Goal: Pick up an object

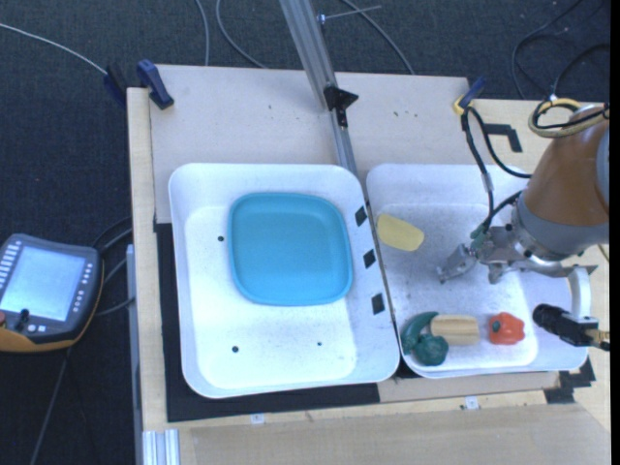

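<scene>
yellow piece (399, 232): lies flat near the upper left of the right bin (455, 184), apart from the other items; looks light, smooth and rounded, likely slippery; best taken across its narrow width.
wooden block (455, 329): sits at the near edge of the right bin, between the green piece (423, 338) and the red piece (505, 328), touching or nearly touching the green one; looks stiff and light with flat sides, so it is probably the easiest to pinch.
green and red pieces: look like small toy vegetables, rounded and probably hard plastic; they could roll or slip out of a pinch, and the crowded row leaves little room beside them.
pincer (472, 263): hangs low over the middle of the right bin, fingers spread, nothing between them; the yellow piece is near on its left, the row of three nearer the front.
left bin (194, 260): holds a shallow blue tray (291, 248).
desk (242, 114): pale board with blue clamps (155, 83) at the far corners and a metal pole (310, 42) slanting between the bins.
room: dark carpet (68, 143), loose cables, a control pendant (44, 289) lying at the left.
</scene>
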You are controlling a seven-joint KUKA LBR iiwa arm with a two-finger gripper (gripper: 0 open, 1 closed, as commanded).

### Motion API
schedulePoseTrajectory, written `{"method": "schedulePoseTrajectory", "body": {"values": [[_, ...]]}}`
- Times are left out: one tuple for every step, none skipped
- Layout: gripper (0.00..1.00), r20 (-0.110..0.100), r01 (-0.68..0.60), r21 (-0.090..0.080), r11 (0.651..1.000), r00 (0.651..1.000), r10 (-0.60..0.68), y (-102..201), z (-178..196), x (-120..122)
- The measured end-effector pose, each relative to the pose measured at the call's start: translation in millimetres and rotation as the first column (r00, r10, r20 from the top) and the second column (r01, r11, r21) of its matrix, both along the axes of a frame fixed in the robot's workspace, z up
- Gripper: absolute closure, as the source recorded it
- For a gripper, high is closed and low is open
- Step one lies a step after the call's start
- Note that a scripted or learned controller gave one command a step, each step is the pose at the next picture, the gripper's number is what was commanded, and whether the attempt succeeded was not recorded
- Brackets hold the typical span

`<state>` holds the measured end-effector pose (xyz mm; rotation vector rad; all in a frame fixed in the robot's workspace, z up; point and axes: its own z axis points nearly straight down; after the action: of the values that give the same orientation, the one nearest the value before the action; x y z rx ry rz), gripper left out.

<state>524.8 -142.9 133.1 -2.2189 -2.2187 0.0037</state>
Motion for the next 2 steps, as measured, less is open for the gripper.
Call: {"method": "schedulePoseTrajectory", "body": {"values": [[1.0, 0.006, 0.0, -0.001, 1.0, 1.0, 0.0, 0.0, 12.8, 1.4], [1.0, 0.01, -0.001, -0.002, 1.0, 1.0, 0.001, 0.5, 75.4, -0.3]]}}
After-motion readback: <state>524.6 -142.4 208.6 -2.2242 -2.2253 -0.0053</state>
